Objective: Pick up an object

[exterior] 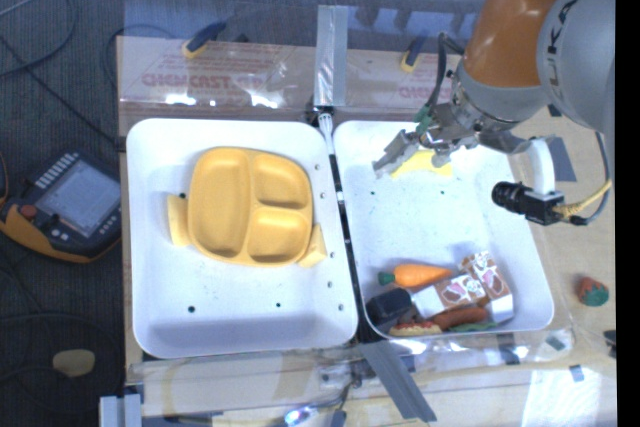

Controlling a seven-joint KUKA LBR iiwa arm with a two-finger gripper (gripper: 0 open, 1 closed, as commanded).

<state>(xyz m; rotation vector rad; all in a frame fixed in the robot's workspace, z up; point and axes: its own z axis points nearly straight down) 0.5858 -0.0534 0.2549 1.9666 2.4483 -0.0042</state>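
- The pincer (428, 147) hangs over the far part of the right bin (520, 245), below the grey arm (580, 25) with its orange band, which reaches in from the right.
- Its fingers are spread wide: one grey finger (395, 153) sticks out to the left, the other sits nearer the wrist, and nothing shows between them.
- A flat yellow piece (432, 165) lies on the bin floor just under the pincer (whether the fingers touch it I cannot tell).
- The other loose things sit in the near corner of the right bin, well apart from the pincer: an orange carrot (420, 274), a small printed carton (470, 290), a black object (388, 303) and a reddish-brown piece (455, 318) that looks like a sausage.
- These are crowded together, the carton touching the carrot's right end and the black object lying just left of the carton.
- The left bin (160, 315) holds a yellow divided tray (250, 205), lying on a paler yellow sheet (176, 221) that pokes out at its left edge.
- A black cylindrical unit (520, 198) on a white bracket hangs from the arm over the right bin's right side.
- On the floor to the left of the tabletop rests an orange-edged handheld controller (65, 205) with a grey screen.
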